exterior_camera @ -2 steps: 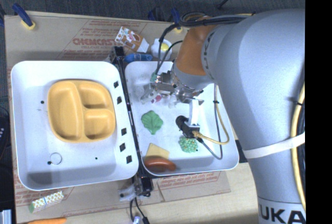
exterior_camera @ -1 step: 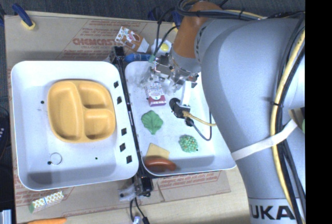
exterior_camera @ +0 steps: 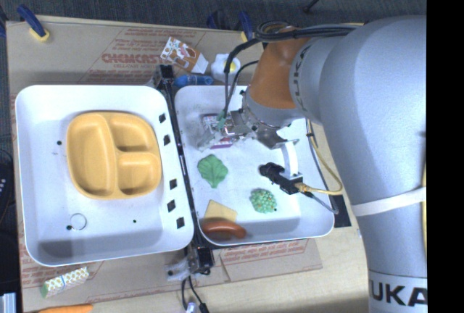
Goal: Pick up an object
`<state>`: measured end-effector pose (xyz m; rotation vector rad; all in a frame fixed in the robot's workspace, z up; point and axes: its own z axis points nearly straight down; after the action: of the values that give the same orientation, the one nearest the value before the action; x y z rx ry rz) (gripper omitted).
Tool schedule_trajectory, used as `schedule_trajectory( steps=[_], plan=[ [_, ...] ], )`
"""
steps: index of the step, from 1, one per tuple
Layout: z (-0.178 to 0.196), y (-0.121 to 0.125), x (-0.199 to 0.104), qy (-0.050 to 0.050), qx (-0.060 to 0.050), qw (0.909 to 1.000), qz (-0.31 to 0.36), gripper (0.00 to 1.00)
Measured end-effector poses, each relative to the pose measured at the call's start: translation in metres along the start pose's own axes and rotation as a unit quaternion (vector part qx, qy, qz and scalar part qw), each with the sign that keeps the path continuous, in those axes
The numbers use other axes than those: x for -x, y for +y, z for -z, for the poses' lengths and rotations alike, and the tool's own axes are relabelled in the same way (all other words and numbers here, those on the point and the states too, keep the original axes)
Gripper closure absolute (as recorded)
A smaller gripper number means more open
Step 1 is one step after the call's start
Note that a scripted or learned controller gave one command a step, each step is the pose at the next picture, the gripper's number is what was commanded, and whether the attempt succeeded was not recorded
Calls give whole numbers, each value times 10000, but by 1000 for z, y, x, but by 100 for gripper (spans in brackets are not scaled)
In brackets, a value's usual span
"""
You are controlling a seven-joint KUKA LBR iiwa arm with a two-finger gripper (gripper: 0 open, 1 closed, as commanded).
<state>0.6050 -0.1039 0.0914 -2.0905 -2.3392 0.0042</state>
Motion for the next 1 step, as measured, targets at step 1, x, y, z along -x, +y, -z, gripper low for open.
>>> schedule_trajectory(
  steps=[1],
  plan=[
    [10, 0, 0, 0, -9, 10000, 16, 100]
  ],
)
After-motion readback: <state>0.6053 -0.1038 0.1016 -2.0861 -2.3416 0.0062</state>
